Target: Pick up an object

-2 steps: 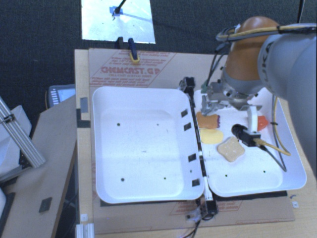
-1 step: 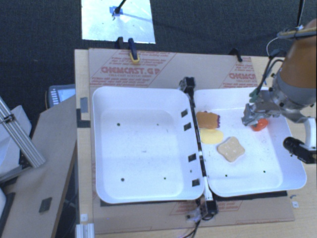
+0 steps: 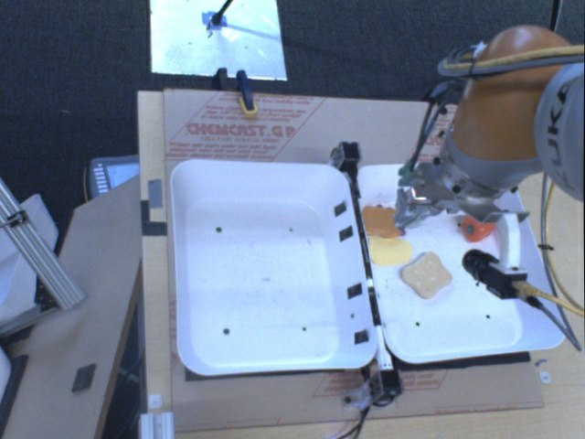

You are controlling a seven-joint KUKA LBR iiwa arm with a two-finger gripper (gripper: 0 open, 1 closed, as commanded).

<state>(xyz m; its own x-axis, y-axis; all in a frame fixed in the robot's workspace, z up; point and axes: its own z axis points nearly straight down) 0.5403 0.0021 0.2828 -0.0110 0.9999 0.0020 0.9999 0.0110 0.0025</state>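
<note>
We see the grey arm's two-finger gripper (image 3: 405, 210) low in the right-hand shallow white bin (image 3: 475, 341), near the middle of the edge it shares with the left-hand white bin (image 3: 265, 273). We cannot tell from this slant how far open it is, and we see nothing clamped in it.

The nearest candidate is a flat orange piece with a rounded outline (image 3: 377, 219). It lies on the bin floor against the shared edge, just beside the gripper on the side towards the left bin. The gripper tip seems to overlap its inner rim, but we cannot say whether they touch. A flat pale-yellow disc (image 3: 390, 251) lies just towards the bin's near edge from the orange piece, and the two appear to meet. A tan, toast-shaped slab (image 3: 427, 275) sits just beyond the disc, closer to the middle of the floor. A small red-orange lump (image 3: 473, 230) rests on the other side of the gripper, towards the outer edge, partly behind the wrist.

We judge the move to turn on the small offset towards the shared edge. The orange piece is not squarely under the tool but a little to one side. It is thin and close to the wall, with no clear long axis, so a grip across its rim looks hard.
</note>
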